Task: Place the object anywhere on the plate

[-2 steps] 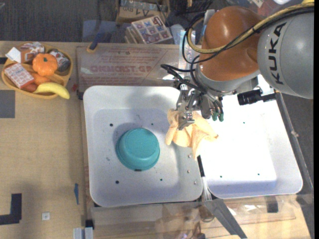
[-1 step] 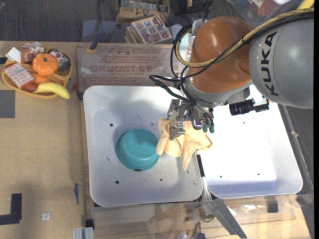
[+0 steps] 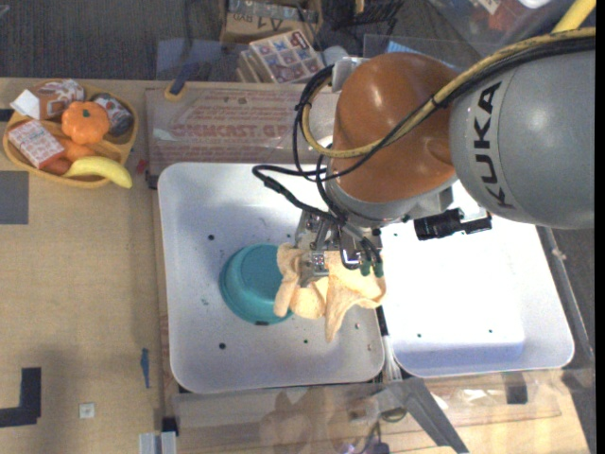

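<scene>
Cloth (image 3: 326, 296), pale yellow, hangs bunched between the closed fingers of the gripper (image 3: 329, 265), its left edge overlapping the teal plate (image 3: 250, 284).

In the left white bin (image 3: 189, 348), the gripper (image 3: 331, 258) sits over a crumpled pale yellow cloth (image 3: 326, 296) whose edge overlaps the round teal plate (image 3: 250, 282).

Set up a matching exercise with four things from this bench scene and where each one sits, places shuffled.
Things:
1. teal plate
2. yellow cloth
3. banana
4. pincer

Places:
A. in the yellow basket at the bench's far left
B. draped against the plate's right rim
C. lying in the left bin
D. low over the cloth

Pairs: 1-C, 2-B, 3-A, 4-D
</scene>
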Controlling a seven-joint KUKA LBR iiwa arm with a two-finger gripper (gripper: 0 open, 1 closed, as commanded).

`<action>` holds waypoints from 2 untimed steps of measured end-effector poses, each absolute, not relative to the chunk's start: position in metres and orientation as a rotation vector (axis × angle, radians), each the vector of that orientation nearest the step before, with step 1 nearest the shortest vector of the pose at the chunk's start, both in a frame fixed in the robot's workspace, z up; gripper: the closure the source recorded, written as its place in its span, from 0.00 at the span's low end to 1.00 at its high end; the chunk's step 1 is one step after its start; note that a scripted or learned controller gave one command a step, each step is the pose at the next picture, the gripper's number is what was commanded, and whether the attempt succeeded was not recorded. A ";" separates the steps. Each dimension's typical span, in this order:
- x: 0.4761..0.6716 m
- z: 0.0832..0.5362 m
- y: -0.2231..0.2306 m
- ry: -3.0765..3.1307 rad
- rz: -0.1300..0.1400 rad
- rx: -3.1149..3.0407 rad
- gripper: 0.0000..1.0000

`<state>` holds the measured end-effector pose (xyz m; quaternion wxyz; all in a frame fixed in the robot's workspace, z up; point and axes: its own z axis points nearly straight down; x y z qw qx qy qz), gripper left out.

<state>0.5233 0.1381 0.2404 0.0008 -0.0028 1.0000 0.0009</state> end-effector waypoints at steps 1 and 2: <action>0.493 0.229 0.178 3.141 0.002 -0.008 1.00; 0.493 0.229 0.178 3.140 0.003 -0.007 0.00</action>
